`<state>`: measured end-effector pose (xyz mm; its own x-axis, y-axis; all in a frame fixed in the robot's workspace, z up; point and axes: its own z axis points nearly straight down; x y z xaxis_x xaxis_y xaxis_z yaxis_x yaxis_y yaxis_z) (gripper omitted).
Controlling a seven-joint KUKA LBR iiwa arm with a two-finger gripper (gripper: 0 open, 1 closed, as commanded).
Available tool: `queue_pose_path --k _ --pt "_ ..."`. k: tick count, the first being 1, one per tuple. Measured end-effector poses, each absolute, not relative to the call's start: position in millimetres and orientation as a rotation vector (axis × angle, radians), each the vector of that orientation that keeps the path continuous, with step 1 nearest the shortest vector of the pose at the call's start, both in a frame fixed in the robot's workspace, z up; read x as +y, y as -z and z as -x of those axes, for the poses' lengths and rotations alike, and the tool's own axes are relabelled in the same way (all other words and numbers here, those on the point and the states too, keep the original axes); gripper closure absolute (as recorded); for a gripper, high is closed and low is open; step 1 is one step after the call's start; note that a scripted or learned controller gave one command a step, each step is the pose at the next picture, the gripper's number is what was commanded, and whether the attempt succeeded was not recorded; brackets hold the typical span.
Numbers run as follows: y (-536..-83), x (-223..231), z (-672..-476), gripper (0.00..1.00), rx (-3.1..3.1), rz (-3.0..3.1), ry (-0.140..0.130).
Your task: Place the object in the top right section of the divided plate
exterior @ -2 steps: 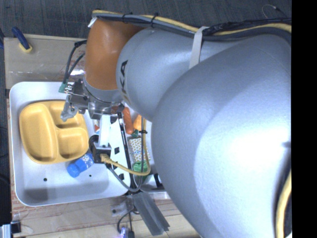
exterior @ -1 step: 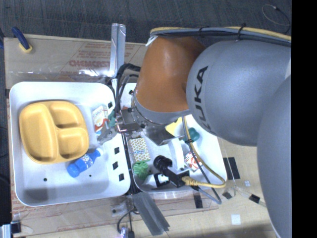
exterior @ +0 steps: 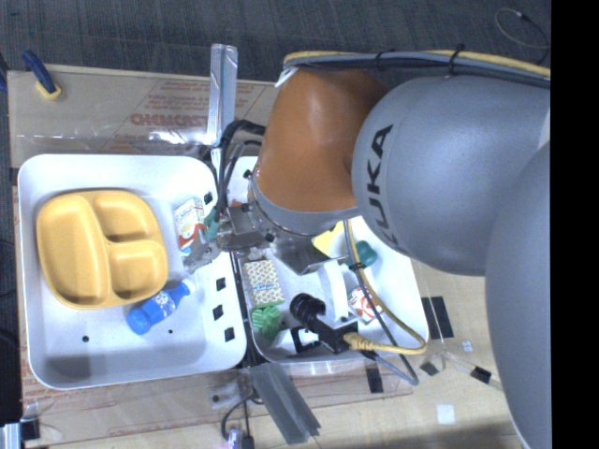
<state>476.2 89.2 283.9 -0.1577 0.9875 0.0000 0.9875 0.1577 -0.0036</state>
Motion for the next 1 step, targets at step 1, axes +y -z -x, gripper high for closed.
queue_pose_path --k 1 --pt "-283.8 89.2 -476.1 0.0 -2.388 2.037 -0.004"
